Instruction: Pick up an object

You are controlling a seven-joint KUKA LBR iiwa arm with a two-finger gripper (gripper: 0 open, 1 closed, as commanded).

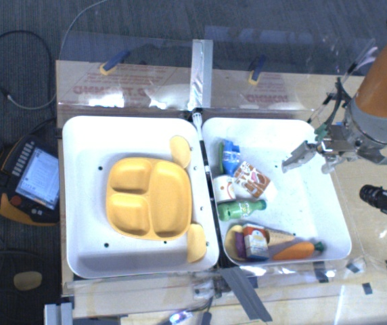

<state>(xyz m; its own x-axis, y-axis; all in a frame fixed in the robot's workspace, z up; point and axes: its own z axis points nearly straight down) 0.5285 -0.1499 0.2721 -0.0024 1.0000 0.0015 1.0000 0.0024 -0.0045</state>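
Reaching in from the right edge, the arm (377,93) is getting cut off; the gripper (295,160) is hovering empty, fingers apparently spread, over the right bin (329,202).

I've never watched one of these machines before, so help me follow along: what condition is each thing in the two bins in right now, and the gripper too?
gripper: over the right bin's upper right, nothing between its fingers.
yellow tray: flat in the left bin, compartments up.
blue packet: lying by the divider.
red-and-white packet: lying flat.
green bottle: on its side.
carrot: lying along the front wall.
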